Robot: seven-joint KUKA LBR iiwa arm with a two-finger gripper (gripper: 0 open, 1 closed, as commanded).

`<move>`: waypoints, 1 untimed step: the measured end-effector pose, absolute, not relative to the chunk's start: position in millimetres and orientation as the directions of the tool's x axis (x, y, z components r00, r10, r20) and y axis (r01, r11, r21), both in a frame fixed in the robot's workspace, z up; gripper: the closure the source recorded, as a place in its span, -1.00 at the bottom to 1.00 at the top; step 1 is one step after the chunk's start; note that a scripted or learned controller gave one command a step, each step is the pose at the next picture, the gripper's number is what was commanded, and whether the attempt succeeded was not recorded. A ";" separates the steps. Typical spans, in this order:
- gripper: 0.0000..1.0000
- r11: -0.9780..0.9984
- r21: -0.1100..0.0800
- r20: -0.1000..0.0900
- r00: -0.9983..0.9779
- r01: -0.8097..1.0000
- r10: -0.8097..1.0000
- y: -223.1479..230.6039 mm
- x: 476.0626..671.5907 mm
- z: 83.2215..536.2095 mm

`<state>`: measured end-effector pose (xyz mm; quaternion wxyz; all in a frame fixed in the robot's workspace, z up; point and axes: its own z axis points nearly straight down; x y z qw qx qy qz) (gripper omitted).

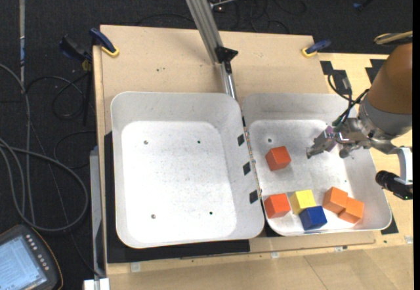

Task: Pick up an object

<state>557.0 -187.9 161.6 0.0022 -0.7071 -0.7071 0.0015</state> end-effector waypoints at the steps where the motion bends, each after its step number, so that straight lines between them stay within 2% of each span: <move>1: -1.00 0.000 -0.006 0.002 0.000 1.000 1.000 -180.5 552.7 99.9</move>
